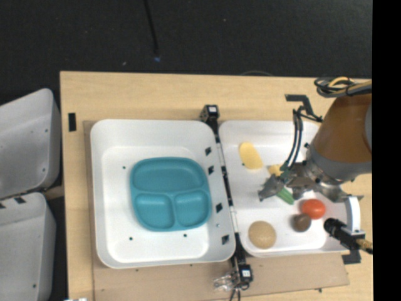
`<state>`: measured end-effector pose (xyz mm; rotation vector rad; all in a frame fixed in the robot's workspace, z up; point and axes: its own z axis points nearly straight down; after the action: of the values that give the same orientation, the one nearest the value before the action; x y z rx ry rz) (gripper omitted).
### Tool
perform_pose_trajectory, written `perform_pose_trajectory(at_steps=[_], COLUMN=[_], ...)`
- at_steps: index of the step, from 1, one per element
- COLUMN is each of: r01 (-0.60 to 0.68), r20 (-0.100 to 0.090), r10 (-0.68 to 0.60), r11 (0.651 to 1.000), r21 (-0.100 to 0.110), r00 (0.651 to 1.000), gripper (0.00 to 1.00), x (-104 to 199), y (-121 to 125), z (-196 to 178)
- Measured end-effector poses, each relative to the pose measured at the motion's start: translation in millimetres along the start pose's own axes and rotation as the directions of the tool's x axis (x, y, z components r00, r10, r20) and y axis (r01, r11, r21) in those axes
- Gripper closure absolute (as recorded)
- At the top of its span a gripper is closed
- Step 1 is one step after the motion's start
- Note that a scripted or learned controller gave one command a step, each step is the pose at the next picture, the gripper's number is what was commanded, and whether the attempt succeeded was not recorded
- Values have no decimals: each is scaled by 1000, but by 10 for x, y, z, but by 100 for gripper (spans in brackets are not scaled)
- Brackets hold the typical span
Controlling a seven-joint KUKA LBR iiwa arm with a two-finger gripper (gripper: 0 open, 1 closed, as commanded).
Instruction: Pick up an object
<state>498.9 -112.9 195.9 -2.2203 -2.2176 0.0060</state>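
Overhead view of the two-bin bench, with the arm (pixel 341 137) reaching into the right bin (pixel 276 130).

The gripper (pixel 280 189) sits low over the middle of the right bin, touching or just above a green object (pixel 286 197); whether it grips anything cannot be told. Around it lie a yellow object (pixel 251 156), a small yellow piece (pixel 274 169), a red-orange ball (pixel 314 208), a dark brown ball (pixel 302 222) and a tan round object (pixel 262 234). The left bin (pixel 113 143) holds a teal divided tray (pixel 169 192).
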Motion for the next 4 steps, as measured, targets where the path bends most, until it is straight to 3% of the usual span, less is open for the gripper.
perform_pose_trajectory(at_steps=[2,3,4], r01=[-3,-14,-2], r20=[1,0,1], r10=[3,14,2], r11=[1000,1000,1000], r21=[-2,-8,-9], r00=[1000,1000,1000], gripper=[0,100,100], x=[12,8,20], y=[-23,-7,-7], z=[960,826,398])
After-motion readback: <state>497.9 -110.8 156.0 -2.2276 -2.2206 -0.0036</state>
